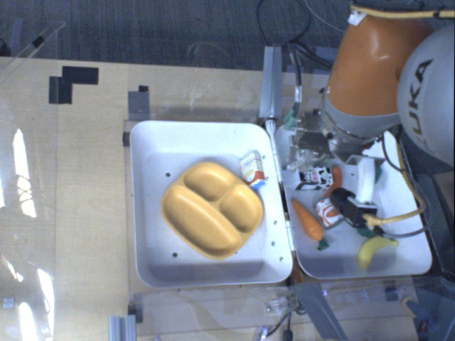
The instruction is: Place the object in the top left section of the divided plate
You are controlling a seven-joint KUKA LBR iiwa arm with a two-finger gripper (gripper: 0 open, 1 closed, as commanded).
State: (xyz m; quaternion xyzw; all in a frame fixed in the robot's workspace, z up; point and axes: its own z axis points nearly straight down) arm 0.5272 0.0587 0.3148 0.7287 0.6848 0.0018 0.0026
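A yellow divided plate point(212, 209) with three sections lies in the left bin point(149, 190), tilted to the bin's edges. A small white packet with red and blue print point(253, 170) rests just off the plate's upper right rim. My gripper point(311, 146) hangs over the back left of the right bin point(409, 261), beneath the orange wrist band. Just below it lies a black-and-white toy point(313, 179). An orange carrot point(308, 221), a small red-and-white item point(326, 211) and a yellow banana point(372, 249) also lie in that bin.
A white block point(366, 180) and a red piece point(335, 174) sit near the toy in the right bin. A metal divider point(283, 204) separates the two bins. The arm's bulk covers the right bin's back part.
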